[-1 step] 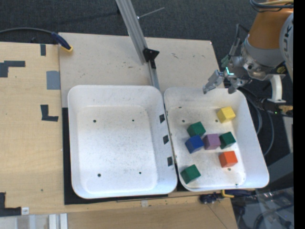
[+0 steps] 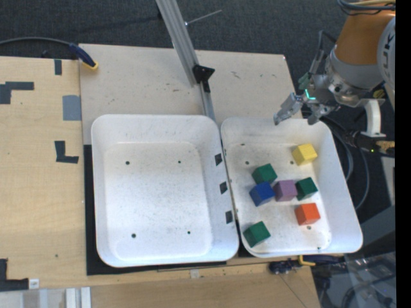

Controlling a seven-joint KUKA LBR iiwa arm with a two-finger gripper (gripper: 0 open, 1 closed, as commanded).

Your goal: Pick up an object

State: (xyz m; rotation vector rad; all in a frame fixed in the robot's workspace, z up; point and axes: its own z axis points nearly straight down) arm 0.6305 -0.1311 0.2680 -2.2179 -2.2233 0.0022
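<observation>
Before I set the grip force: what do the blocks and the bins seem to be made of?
The yellow block, orange block and purple block look like painted wood or hard plastic: flat opaque colour, crisp edges, a dull sheen. Which of the two is unclear. The right bin and left bin look like thin moulded plastic: smooth, white, with rounded rims, speckled with dark scuffs.

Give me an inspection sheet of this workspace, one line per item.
Surface: wooden bench bearing left bin and right bin.
Job's things: in right bin, yellow cube, three green cubes, blue cube, purple cube, orange cube.
Clutter: grey tape pieces on bench.
Grippers: gripper over right bin's far rim, holding nothing visible.
Cables: black cable at far left; black cables right.
Surroundings: slanted metal pole, dark floor.
</observation>
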